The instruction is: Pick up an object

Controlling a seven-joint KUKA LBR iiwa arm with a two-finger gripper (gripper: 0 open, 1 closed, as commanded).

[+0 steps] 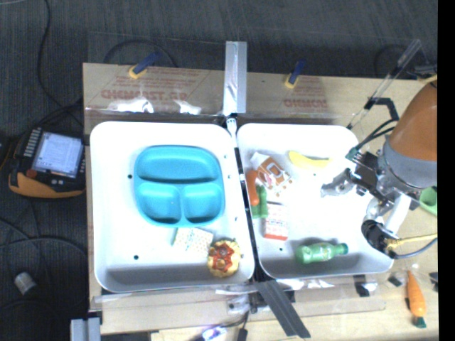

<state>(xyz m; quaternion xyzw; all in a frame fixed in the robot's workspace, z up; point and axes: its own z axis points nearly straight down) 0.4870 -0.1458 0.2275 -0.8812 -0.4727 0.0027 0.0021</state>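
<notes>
End effector: over right bin, right side; open or shut, cannot tell; nothing seen held.
Nearest targets: green bottle lying near front wall; yellow banana near back wall.
Cluttered: orange-white packets by the divider.
Left bin: blue tray, red-yellow toy.
Advice: pick isolated bottle, descend centred, close across narrow width, clear of wall.

Arm enters from right, orange band above grey wrist, bent low. Gripper points left; fingers too small and blurred to judge. Nothing seen between them.
</notes>
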